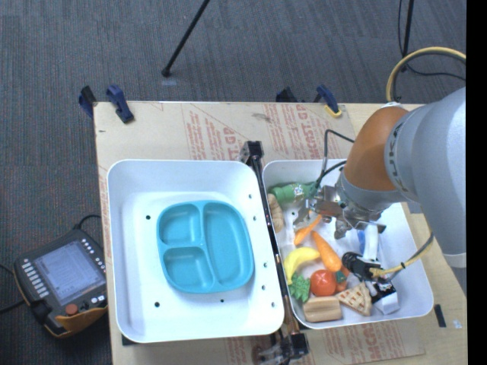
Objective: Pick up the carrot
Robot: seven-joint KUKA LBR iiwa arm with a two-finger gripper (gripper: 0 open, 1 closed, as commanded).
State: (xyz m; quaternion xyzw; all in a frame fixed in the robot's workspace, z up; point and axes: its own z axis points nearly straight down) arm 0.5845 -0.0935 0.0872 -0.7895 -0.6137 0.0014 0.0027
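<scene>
The carrot [327, 252] is an orange tapered piece lying at a slant in the middle of the right bin [417, 243], between a yellow banana [298, 261] and a white and blue item [370, 242]. A thinner orange piece [306, 230] lies just up and left of it. My gripper [335, 220] hangs low over the bin, right above the carrot's upper end and beside the thin orange piece. The grey wrist and orange band hide the bin's back right part. Nothing can be made out in the gripper's hold.
The right bin also holds a green vegetable [291, 192], a beige peanut shape [275, 214], a red tomato [323, 282], broccoli [299, 288], a bread loaf [323, 309] and a cracker wedge [354, 299]. In the left bin [129, 196] lies a blue divided plate [205, 245].
</scene>
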